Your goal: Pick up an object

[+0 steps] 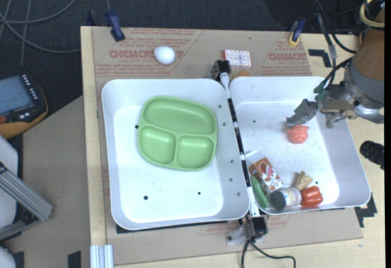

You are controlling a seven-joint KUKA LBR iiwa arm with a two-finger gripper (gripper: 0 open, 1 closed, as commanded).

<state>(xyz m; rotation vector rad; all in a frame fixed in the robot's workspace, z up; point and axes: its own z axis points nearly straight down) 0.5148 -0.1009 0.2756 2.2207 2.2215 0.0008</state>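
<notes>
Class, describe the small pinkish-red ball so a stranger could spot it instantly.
Find the right-hand white bin. In its upper middle, just below the claw, lies the pinkish-red ball, alone on bare white floor. Unlike the packets and jar heaped in the bin's near corner, it is round, plain and isolated.

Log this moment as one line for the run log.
stage: approach | pincer: over right bin, just above pink ball, nothing seen between its fingers | left bin: green divided plate | pick: not yet done
</notes>
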